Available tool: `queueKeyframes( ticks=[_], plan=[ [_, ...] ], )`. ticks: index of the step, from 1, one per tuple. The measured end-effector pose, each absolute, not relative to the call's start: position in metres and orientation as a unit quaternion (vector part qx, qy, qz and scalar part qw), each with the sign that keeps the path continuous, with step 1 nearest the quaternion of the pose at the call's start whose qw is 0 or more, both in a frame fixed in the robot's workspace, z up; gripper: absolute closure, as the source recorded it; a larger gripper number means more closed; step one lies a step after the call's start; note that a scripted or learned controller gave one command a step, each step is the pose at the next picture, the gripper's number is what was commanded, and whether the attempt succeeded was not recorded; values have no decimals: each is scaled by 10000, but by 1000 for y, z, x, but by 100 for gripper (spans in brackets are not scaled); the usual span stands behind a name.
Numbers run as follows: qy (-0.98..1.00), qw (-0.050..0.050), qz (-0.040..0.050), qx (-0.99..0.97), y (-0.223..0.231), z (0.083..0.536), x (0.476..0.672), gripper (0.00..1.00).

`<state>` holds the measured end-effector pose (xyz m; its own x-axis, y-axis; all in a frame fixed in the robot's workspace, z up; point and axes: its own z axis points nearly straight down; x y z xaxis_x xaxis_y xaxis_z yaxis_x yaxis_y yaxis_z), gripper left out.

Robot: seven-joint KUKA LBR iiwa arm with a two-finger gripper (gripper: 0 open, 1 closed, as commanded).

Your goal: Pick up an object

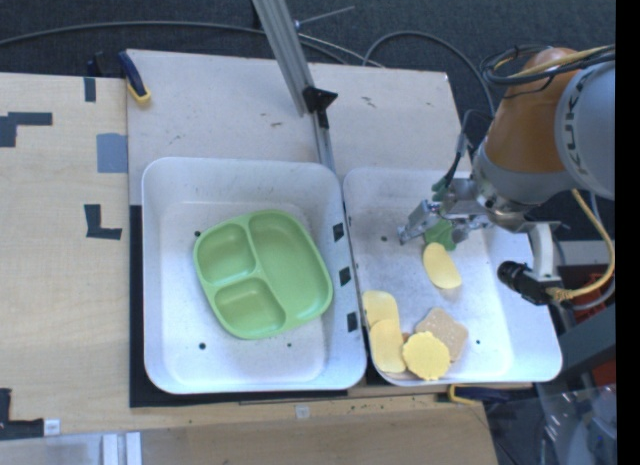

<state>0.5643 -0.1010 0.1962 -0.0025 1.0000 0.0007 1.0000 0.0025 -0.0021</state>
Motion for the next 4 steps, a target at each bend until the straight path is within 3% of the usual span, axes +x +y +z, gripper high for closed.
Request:
queueKeyframes(
  ticks=[1, 3, 4],
  plan=[
    [-7081, 8, 4, -7062, -101, 196, 564, 0],
    [-7076, 25, 26, -7066, -91, 94, 561, 0],
    [-7084, 17, 11, -7059, -90, 106, 562, 100]
  ],
)
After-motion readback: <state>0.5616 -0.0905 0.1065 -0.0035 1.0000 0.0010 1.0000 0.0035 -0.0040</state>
